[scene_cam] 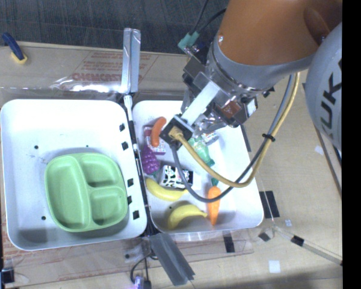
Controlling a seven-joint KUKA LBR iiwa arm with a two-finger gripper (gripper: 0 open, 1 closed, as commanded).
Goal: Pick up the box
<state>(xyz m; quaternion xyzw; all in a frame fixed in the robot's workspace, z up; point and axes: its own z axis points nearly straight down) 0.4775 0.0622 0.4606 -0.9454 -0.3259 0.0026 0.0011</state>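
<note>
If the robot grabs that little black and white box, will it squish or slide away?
The box looks small and flat-sided, so probably light and stiff. It shouldn't roll, but it leans on a banana, so it might tip when nudged.

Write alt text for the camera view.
A grey and orange arm hangs over the right bin, which holds a box, two bananas, a carrot and grapes. The left bin holds a green tray.
</note>
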